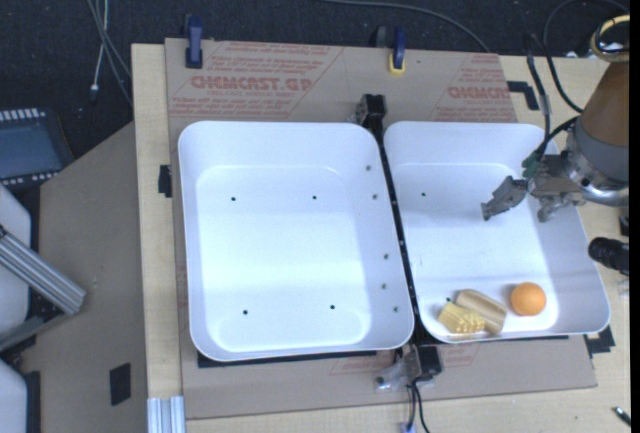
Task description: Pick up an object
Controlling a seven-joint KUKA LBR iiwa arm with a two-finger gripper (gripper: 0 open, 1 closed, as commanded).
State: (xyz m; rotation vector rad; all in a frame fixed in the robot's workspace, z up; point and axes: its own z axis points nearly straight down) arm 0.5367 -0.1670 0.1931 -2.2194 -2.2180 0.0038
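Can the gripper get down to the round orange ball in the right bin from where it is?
Probably yes: the gripper hangs over the right white bin, and the round orange ball lies uncovered near the front wall, apart from its neighbours.

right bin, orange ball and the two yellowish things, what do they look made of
Right bin: likely moulded plastic, smooth white with a soft sheen. Orange ball: smooth, matte, possibly plastic or foam toy fruit. Corn-like piece: bumpy yellow surface, probably plastic. Tan piece: smooth, bread-like colour; material unclear.

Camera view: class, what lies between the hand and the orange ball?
Bare white floor of the right bin separates the hand from the orange ball, seen in the camera view.
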